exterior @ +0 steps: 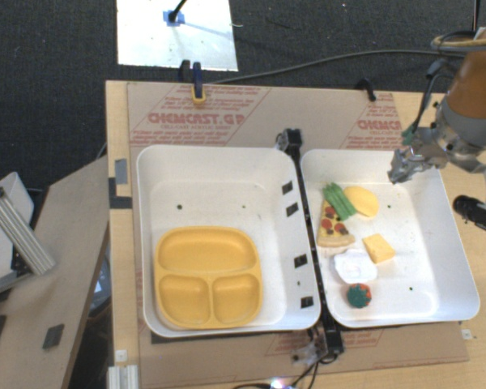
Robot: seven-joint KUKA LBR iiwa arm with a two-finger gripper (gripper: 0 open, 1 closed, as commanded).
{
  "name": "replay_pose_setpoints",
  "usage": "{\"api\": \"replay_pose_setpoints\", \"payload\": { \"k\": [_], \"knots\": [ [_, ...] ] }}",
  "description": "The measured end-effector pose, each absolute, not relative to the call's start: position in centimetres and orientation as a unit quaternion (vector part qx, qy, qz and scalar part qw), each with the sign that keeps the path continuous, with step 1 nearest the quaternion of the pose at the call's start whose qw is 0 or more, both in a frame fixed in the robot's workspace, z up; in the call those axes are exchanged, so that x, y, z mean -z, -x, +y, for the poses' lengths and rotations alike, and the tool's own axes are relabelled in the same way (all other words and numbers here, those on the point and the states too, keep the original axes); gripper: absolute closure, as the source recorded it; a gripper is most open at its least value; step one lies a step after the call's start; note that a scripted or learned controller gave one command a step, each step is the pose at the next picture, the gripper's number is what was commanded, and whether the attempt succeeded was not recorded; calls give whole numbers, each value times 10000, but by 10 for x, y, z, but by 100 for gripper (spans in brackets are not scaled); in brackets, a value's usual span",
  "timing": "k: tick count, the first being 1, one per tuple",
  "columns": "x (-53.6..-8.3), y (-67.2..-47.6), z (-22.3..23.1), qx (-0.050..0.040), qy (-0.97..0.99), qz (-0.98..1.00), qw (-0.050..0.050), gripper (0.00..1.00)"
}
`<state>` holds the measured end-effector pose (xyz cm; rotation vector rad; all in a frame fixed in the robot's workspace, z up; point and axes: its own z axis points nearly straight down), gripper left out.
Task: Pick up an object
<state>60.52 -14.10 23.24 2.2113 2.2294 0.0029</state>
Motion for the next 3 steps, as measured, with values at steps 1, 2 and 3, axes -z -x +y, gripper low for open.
{"api": "replay_pose_setpoints", "payload": {
  "k": [1, 2, 3],
  "knots": [
    [-237, -601, -78, -12, -7036, 7106, 2, 100],
    [-243, -603, -23, -10, -7042, 7100, 4, 100],
    [-245, -606, 32, -13, -7036, 7105, 2, 100]
  ]
}}
